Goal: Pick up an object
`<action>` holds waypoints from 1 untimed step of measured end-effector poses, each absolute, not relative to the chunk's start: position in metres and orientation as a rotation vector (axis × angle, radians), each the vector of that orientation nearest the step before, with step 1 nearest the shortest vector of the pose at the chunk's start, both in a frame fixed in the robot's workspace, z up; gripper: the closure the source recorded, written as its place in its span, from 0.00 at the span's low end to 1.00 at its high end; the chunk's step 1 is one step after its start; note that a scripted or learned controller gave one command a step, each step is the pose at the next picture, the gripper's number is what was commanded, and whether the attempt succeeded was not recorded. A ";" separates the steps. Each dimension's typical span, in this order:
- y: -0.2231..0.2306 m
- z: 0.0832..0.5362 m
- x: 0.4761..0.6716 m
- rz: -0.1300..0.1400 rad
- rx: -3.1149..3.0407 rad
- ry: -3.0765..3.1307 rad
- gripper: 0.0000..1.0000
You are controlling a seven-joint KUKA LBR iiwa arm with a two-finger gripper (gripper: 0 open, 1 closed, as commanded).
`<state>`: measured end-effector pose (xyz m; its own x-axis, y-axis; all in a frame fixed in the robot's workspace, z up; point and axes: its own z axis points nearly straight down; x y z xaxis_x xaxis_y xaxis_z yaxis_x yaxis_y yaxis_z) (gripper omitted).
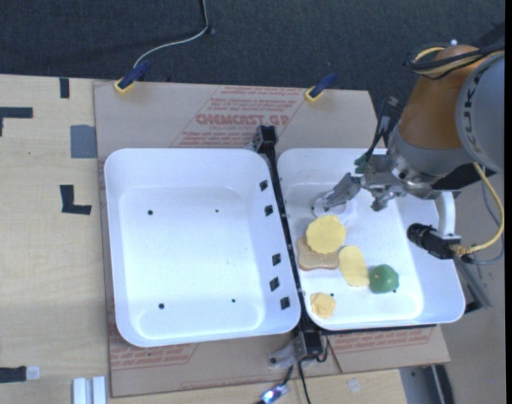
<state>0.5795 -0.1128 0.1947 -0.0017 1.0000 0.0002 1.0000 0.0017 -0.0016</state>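
Toy food pieces lie clustered in the right bin [433, 305], lower right of centre in the frame: a round yellow piece [326, 234] rests partly on a tan bread-like slice [315, 259], a second yellow piece [353, 266] sits just to their right, a green piece [383, 279] lies beside that, and a small yellow-orange piece [322, 305] sits nearest the bin's lower edge. Above the round yellow piece the gripper [344, 194] hangs over the bin's upper half, with nothing seen between its fingers; whether they are open or closed cannot be told. The grey arm [437, 133] with its orange band reaches in from the upper right. The left bin [121, 225] adjoins along a black divider [275, 225]. Both stand on cardboard [214, 116] on the wooden bench [37, 251].
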 end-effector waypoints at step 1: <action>-0.093 0.080 0.563 0.003 -2.222 -2.223 0.00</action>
<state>0.5626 -0.0930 0.0797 -0.0003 1.0000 -0.0026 1.0000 0.0003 -0.0004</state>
